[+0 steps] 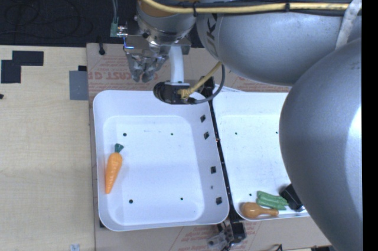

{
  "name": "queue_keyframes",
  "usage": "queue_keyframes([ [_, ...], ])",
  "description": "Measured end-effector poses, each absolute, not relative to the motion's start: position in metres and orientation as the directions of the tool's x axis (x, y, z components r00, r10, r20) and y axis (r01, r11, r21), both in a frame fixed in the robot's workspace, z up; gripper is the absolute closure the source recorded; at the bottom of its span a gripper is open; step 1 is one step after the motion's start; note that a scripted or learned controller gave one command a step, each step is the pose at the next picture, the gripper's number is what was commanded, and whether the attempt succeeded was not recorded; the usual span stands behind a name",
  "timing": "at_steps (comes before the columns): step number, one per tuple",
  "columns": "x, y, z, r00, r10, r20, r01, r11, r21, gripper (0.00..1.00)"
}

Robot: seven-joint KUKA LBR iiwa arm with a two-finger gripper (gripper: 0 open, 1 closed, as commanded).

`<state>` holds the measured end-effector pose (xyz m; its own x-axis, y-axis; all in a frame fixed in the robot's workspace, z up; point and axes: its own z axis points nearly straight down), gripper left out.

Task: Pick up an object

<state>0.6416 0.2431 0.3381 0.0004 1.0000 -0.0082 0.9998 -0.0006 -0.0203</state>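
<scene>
An orange toy carrot (pixel 113 170) with a green top lies near the left wall of the left bin (pixel 147 103). My gripper (pixel 144 71) hangs above the far rim of that bin, well up and away from the carrot, with nothing seen between its fingers. In the right bin (pixel 254 103), at the near edge, rest a green pod-shaped toy (pixel 271 201) and a tan pear-shaped toy (pixel 257 210). A black object (pixel 292 196) lies just right of them, partly hidden by the arm.
The big grey arm covers most of the right bin and the upper right of the view. A dark divider strip (pixel 211 152) runs between the bins. Cardboard (pixel 41 143) lies to the left of the bins.
</scene>
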Motion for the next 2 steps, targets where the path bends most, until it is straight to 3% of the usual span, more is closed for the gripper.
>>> queue_keyframes([
  [1, 0.604, 0.243, 0.402, -0.002, 1.000, 0.001, 1.000, 0.002, 0.000, 1.00],
  [2, 0.583, 0.243, 0.521, -0.002, 1.000, 0.004, 1.000, 0.002, 0.009, 1.00],
])
